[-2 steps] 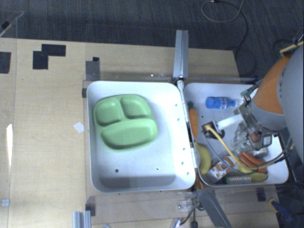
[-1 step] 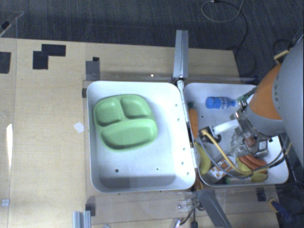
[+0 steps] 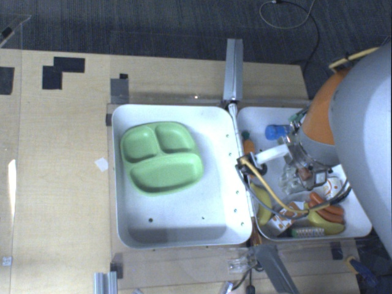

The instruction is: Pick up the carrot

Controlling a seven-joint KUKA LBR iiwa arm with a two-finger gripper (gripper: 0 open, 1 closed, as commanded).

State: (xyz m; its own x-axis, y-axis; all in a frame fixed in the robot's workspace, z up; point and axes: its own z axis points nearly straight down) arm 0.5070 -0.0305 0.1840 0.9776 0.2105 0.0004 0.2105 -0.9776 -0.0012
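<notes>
A small orange piece that looks like the carrot [image 3: 248,145] lies against the left wall of the right bin [image 3: 272,114], partly hidden by the divider. My gripper [image 3: 296,177] hangs low over the middle of that bin, to the right of the carrot and apart from it. I see nothing clearly held in it. More orange-red pieces [image 3: 329,212] lie near the bin's front right corner, below the gripper.
The left bin [image 3: 174,228] holds a green divided plate [image 3: 162,157]. In the right bin, a blue item [image 3: 275,131] lies at the back. A yellow-green item [image 3: 320,228] and other small clutter crowd the front. The arm covers the bin's right side.
</notes>
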